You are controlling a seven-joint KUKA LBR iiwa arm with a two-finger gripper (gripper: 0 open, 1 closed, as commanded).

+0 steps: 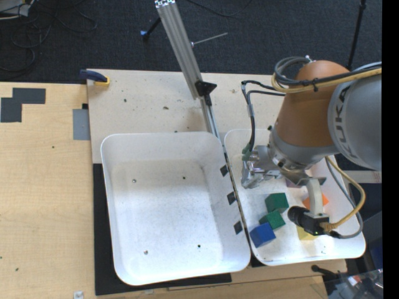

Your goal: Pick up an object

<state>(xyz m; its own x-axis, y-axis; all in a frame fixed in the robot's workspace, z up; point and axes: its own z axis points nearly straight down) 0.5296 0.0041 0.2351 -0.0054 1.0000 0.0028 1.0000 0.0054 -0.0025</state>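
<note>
The right bin (349,246) holds several small objects: a green block (276,201), a darker green block (272,219), a blue block (262,234), a yellow piece (306,233) and an orange piece (309,199). A pinkish scrap (293,182) peeks out from under the wrist. My gripper (252,173) hangs low over the left part of this bin, just up and left of the green block. The orange band and grey wrist hide much of the bin's far half. I see no object in the gripper.
The left bin (118,148) lies beside the right one, with black clips (231,197) along their shared edge. A slanted aluminium post (184,48) rises behind the bins. A blue-and-yellow clamp (95,77) sits at the bench's far left corner. A black cable (250,117) loops near the wrist.
</note>
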